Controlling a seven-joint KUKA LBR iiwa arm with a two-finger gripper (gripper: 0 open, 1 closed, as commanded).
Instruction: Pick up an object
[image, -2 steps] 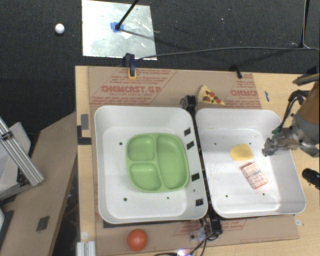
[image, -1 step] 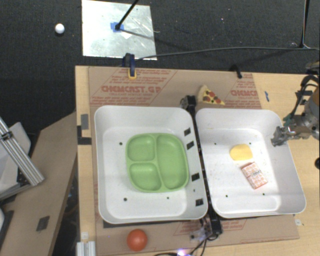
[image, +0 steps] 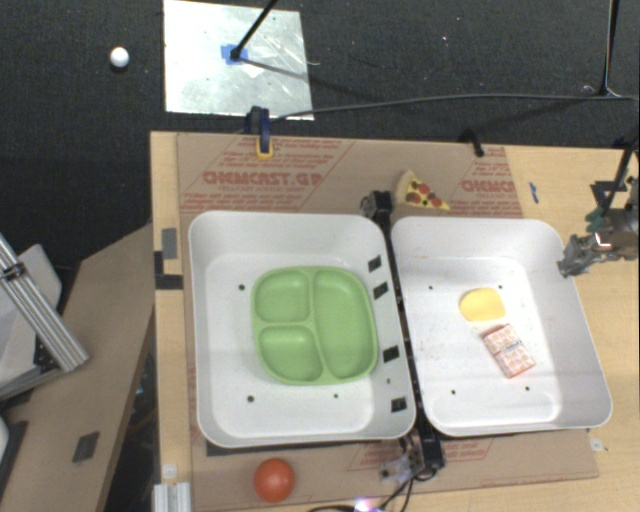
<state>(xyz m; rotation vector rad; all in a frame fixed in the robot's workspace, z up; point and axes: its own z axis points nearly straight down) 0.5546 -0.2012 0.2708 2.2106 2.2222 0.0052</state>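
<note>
White and shallow, two bins sit side by side on the bench, and the arm could easily miss what is inside them. The left bin (image: 215, 300) is the one with the biggest thing in it, a green plate (image: 314, 324) with three little sections, lying flat near the middle. That plate is wide and low, so I think it would be hard to grab and could slide away from a pinch. The right bin (image: 560, 390) has two small things near its middle. One is a yellow piece (image: 482, 303), round and flat, and it may be too thin to catch. Just below it, close but maybe not touching, lies a small pink and white packet (image: 508, 350), turned at a slant. If the gripper comes down between these two, it might push them apart and come up with nothing. It could also bump the bin's rim, since it is right there now. The gripper (image: 580, 255) hangs at the upper right edge of the right bin, well apart from both small things. It is grey and small in this view, and I cannot tell how it is set or if it has anything. Outside the bins, a pizza slice toy (image: 422, 192) rests at the top and an orange ball (image: 273, 479) sits at the bottom.
</note>
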